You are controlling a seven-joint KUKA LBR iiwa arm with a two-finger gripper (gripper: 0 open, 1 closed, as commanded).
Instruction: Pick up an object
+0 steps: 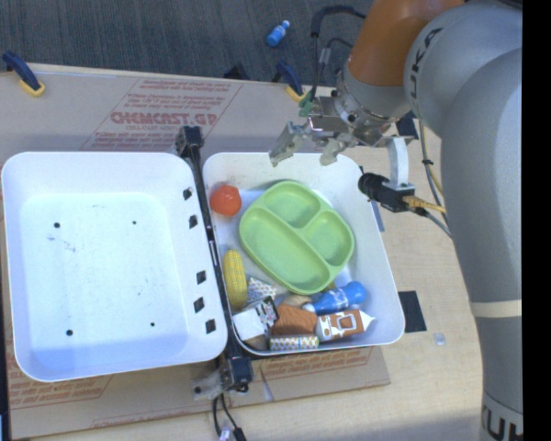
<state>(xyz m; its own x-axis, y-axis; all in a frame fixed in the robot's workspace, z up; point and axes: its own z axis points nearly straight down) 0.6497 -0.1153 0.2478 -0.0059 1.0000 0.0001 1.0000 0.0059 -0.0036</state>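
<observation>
1. Lying flat in the right bin (378, 274): a green divided plate (297, 235), oval, long axis running from upper left to lower right across the bin's middle, three compartments facing up.
2. Just left of the plate's upper end, an orange ball (225, 199), close to the bin's left wall.
3. Below the ball, along that same wall, a yellow corn cob (235, 278), long axis nearly parallel to the wall, tip pointing up the view.
4. Crowded along the bin's near edge: a blue bottle-like toy (340, 298) lying on its side, pointing right; a small carton with a brown and white label (342, 324), print too small to read; a brown piece (294, 319); a white packet (252, 323).
5. Readable on the cardboard sheet (156, 118) under the bins: red print, "CHEMCAST GP", smaller lines beneath illegible.
6. Poised above the right bin's far rim: the gripper (305, 150), fingers spread apart with nothing between them, hanging under the orange-banded wrist.
7. Plate well below and slightly left of the fingertips, apart from them; ball down and to the left; remaining items at the opposite, near end of the bin.
8. Left bin (28, 182) alongside, joined by black clips (192, 140) along the shared wall.
</observation>
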